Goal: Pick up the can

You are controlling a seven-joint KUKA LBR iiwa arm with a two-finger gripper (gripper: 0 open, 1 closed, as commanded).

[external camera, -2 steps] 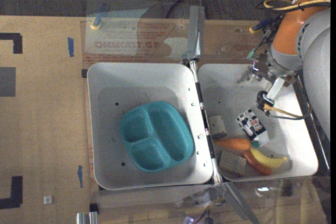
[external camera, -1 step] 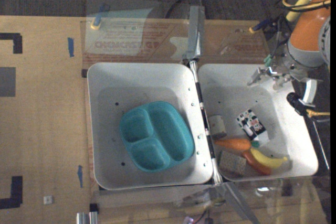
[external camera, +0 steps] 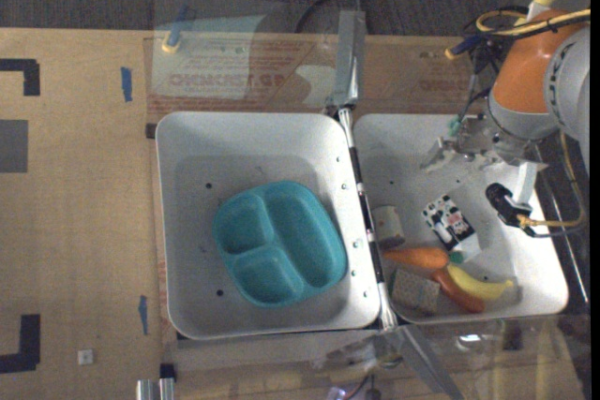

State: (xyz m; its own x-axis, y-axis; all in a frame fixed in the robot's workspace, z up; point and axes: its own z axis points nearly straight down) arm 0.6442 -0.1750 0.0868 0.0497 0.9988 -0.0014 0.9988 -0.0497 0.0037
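Grey arm [external camera: 548,84] with its orange band stands highest over the bench, entering from the right above the far right corner of the right bin. Its gripper [external camera: 466,149] hangs over the far part of that bin's floor. Whether it is released or clenched cannot be told at this angle. It is well apart from the objects lying in the near half of the bin.

Bench [external camera: 75,201]: tan surface with black corner marks and blue tape strips at the left.

Left bin [external camera: 187,145]: white and shallow, touching the right bin along a central divider. It holds a teal divided plate [external camera: 278,244], lying flat near the bin's centre, slightly toward the near right.

Right bin [external camera: 398,145]: white and shallow, with its contents grouped in the near half.

- Banana [external camera: 480,285]: yellow, lying near the near wall, toward the right.
- Carrot [external camera: 417,258]: orange, lying crosswise just left of the banana, its right end touching or nearly touching it.
- Grey block [external camera: 415,292]: just nearward of the carrot, against the near left corner.
- Black-and-white box [external camera: 448,220]: farther in than the carrot, near the bin's middle.
- Can [external camera: 387,225]: the small grey-tan cylinder close to the bin's left wall, left of the box and just beyond the carrot's left end. Its markings are too small to read.
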